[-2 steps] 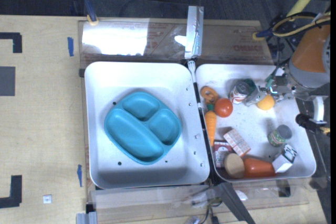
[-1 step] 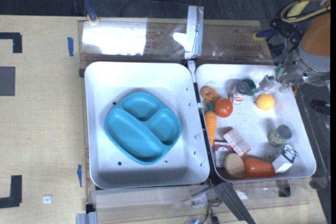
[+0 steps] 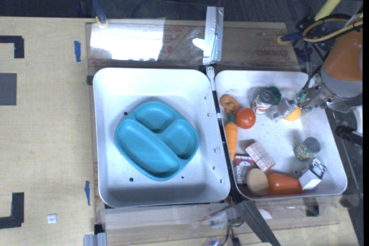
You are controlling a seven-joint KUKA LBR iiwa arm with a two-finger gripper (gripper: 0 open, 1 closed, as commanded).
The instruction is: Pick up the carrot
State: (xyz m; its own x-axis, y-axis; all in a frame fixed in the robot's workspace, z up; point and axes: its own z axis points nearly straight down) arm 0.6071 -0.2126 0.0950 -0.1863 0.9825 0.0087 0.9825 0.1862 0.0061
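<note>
Carrot (image 3: 231, 140) is seen at the right bin's (image 3: 337, 141) nine o'clock edge, ungrasped; the claw (image 3: 304, 99), at two o'clock, state untellable, must be brought over.

The grey arm with its orange band (image 3: 345, 60) reaches in over the right white bin's (image 3: 340, 178) far right corner, its two-finger gripper (image 3: 304, 98) pointing leftward.

You saw an orange carrot (image 3: 231, 139) beside a red tomato (image 3: 245, 118) in the white bin (image 3: 337, 154) at the frame's right. A turquoise divided plate (image 3: 157, 139) lay in the white left bin (image 3: 109, 95). The bench (image 3: 43, 124) was pale tan with black marks.
</note>
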